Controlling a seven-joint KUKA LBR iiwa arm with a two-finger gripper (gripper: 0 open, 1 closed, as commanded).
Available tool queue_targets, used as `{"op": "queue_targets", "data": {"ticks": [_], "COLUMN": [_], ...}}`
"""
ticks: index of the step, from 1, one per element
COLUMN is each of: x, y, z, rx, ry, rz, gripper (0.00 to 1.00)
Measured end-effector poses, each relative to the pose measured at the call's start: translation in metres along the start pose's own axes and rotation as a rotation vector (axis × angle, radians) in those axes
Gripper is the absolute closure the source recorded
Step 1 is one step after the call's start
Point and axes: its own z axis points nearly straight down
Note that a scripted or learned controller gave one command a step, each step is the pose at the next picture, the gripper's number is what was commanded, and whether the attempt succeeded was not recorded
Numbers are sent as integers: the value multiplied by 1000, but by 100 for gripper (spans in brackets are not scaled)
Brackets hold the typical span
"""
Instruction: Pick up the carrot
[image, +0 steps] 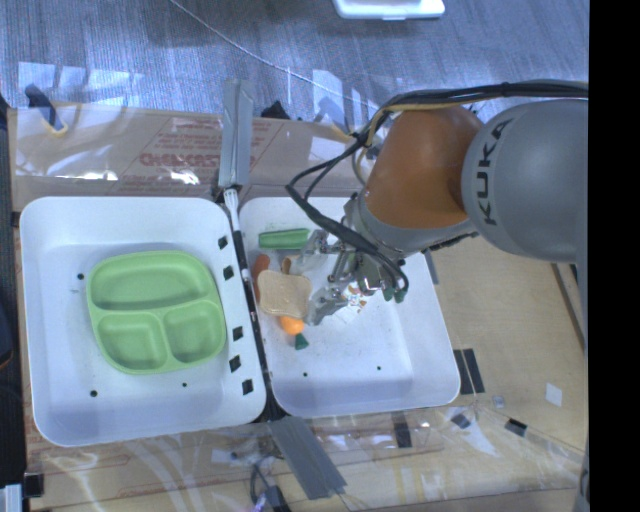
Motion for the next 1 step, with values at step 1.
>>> {"op": "queue_targets", "data": {"ticks": [1], "x": [-29], "y": [41], "z": [-40], "rx": [2], "ry": [7], "rz": [371], "gripper": [100]}}
